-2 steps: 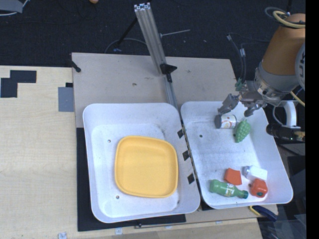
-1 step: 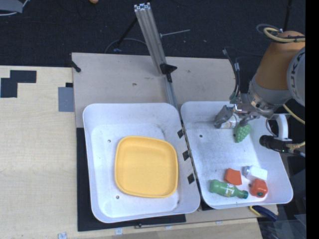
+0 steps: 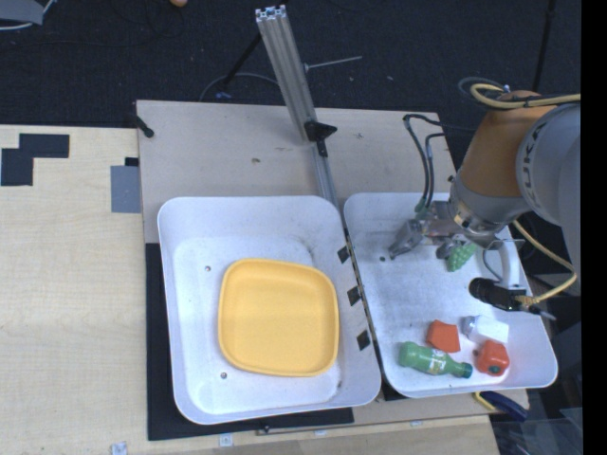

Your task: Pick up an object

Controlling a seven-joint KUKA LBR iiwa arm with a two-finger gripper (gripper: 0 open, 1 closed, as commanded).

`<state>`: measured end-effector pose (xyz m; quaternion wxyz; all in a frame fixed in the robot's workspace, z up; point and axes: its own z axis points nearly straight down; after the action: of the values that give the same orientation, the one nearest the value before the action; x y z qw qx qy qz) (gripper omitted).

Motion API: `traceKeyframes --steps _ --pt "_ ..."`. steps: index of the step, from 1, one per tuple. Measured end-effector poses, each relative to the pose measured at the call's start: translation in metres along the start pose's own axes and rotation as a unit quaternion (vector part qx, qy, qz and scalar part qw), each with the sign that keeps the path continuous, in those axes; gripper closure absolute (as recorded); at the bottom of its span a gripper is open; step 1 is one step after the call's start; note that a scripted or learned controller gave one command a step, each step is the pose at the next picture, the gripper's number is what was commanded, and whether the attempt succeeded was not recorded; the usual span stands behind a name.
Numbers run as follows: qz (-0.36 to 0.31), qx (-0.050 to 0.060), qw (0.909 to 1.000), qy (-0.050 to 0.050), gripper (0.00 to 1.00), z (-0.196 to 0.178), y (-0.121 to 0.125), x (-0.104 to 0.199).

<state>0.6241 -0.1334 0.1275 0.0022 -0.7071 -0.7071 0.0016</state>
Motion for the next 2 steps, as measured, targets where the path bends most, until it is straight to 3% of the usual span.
traceKeyframes --steps 1,2 --pt "0.001 -0.002 1.0000 0.000 1.00 -0.013 0.001 -0.001" --pt "0.000 -0.005 1.0000 -0.001 1.00 -0.075 0.002 0.003"
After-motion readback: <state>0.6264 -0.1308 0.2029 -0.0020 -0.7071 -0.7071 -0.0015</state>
